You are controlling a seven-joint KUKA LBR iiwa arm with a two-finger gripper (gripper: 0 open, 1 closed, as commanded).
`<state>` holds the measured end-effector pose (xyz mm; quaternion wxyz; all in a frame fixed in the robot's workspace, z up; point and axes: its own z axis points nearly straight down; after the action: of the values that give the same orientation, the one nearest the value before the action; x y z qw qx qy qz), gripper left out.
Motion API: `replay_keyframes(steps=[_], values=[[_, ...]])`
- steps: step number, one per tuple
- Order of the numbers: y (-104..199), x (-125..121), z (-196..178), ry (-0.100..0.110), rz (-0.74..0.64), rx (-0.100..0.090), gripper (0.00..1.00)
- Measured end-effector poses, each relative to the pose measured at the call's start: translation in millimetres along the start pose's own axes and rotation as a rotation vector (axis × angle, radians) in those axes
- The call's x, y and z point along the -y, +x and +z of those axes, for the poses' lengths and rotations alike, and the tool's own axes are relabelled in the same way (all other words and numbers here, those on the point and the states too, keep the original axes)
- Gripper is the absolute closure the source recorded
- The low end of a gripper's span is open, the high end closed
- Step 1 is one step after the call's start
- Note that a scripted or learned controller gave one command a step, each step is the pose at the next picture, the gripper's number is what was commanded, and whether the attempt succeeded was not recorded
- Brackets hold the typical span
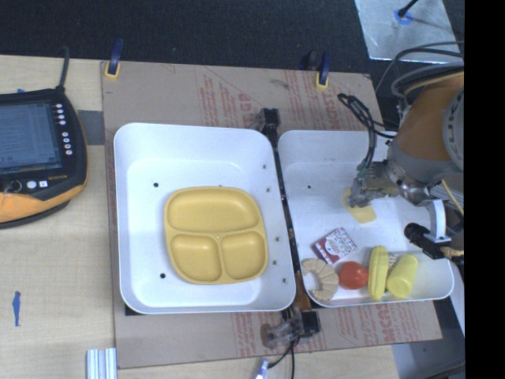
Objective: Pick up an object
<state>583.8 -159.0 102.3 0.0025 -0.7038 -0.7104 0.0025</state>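
In the right bin (316, 152) my gripper (364, 196) is down low near the middle right, directly over a small pale yellow block (364, 213) that sticks out beneath it. Along the bin's front lie a red and white packet (335, 245), a tan ridged piece (320, 278), a red tomato (353, 275), a yellow ridged object (378, 272) and a yellow cylinder (402, 275). The grey arm with its orange band (426, 125) comes in from the right.
The left bin (142, 152) holds a yellow three-compartment tray (215, 234). A teach pendant (35, 156) lies on the bench at far left. Cables (363, 117) loop above the gripper. A black clamp (268, 119) sits between the bins at the back.
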Motion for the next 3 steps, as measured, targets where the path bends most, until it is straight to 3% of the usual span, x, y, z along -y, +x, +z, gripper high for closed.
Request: replay_keyframes(steps=[1, 2, 3], values=[[0, 0, 0, 0.0, 0.0, 0.0, 0.0], [-6, -11, 10, -0.006, 0.002, 0.001, 0.0], [-6, -12, 0, -0.007, 0.0, 0.002, 1.0]])
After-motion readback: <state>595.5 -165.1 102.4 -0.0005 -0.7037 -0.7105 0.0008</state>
